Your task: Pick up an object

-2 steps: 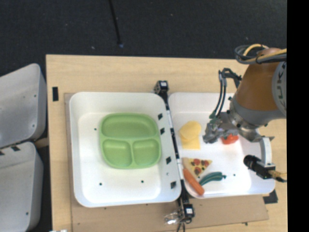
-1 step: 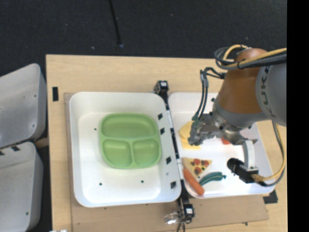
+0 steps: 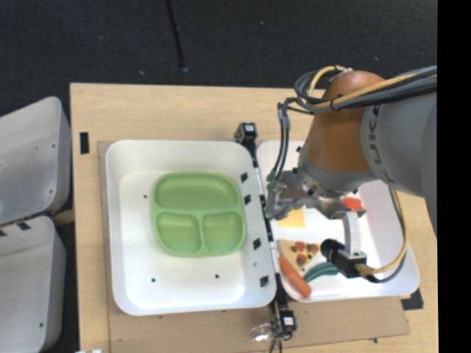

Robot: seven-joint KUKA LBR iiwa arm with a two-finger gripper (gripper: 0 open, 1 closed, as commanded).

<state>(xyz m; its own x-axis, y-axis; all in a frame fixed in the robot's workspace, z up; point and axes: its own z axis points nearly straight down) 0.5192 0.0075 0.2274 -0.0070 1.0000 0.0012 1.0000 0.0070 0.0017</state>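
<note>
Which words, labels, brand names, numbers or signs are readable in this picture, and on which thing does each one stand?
"KU": dark letters, cut off, on the grey arm beside its orange band; the rest of the word is hidden.
Green tray: no text.
White bins: no text.
Small pieces in the right bin, such as the yellow block: too small to show any text.

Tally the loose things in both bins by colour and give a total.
Green: 2, divided plate, dark green curved piece
Yellow: 1, cheese-like wedge
Orange: 1, carrot-like stick
Multicoloured: 1, pizza slice
Total: 5
</note>
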